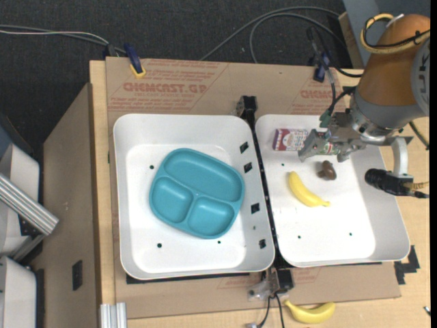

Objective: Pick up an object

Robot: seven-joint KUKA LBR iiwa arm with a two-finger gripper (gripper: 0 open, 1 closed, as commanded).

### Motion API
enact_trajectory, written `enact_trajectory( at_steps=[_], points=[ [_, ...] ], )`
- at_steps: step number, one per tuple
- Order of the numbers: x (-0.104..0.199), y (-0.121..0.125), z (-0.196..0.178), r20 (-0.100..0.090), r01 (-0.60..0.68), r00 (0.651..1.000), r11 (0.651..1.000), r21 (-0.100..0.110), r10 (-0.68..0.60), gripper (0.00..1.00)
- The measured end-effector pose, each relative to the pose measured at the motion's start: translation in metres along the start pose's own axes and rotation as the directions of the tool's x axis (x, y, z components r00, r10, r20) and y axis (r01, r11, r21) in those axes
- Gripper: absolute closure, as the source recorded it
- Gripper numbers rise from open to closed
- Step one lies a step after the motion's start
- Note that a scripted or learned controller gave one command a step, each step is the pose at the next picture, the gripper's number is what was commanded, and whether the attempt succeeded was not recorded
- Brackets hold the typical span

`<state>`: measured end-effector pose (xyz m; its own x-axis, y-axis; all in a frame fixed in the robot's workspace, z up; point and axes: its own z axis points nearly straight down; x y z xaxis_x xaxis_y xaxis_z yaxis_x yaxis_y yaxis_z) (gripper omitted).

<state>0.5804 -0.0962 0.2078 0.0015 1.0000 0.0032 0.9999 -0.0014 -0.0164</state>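
Right bin (382,238) has arm (389,67) reaching low over small brown object (328,171).

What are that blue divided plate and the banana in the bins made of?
The blue divided plate looks like moulded plastic: one even teal colour, rounded compartments, a soft matte sheen. The banana in the right bin looks uniformly yellow and smooth; whether it is real or a plastic toy cannot be told.

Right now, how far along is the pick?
Nothing looks lifted yet. The gripper hangs low over the right bin, near the small brown object and purple carton. The banana lies flat in that bin. Grasping and lifting remain.
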Motion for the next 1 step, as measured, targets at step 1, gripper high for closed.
enact_trajectory(
  at_steps=[1],
  points=[
    [0.0002,0.0028,-0.0079,0.001,0.002,1.0,1.0,-0.015,-0.002,0.0]
  ],
)
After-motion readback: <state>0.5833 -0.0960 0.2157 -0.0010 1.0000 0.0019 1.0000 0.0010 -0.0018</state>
